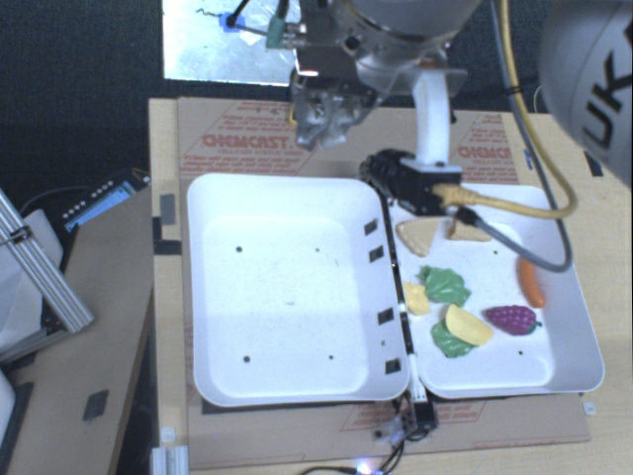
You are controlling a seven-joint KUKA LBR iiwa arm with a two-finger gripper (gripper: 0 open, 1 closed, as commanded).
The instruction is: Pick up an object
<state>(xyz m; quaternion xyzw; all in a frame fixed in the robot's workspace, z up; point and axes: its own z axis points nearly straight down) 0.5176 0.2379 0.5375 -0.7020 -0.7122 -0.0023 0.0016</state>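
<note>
My gripper (319, 119) hangs from the grey arm above the cardboard just behind the back rim of the left bin (213, 191). Nothing shows beneath it. The objects all lie in the right bin (569, 359): a tan bread slice (419, 235) and a second tan piece (471, 232) at the back, a green leafy piece (446, 285), a small yellow piece (416, 301), a yellow wedge (468, 325) on another green piece (449, 342), purple grapes (511, 318) and an orange sausage-shaped piece (532, 283) at the right.
A black box (410, 181) with a yellow cable (514, 206) juts from the arm over the back left corner of the right bin. The bins sit on a cardboard sheet (237, 132). Black clips (381, 255) line the divide between them.
</note>
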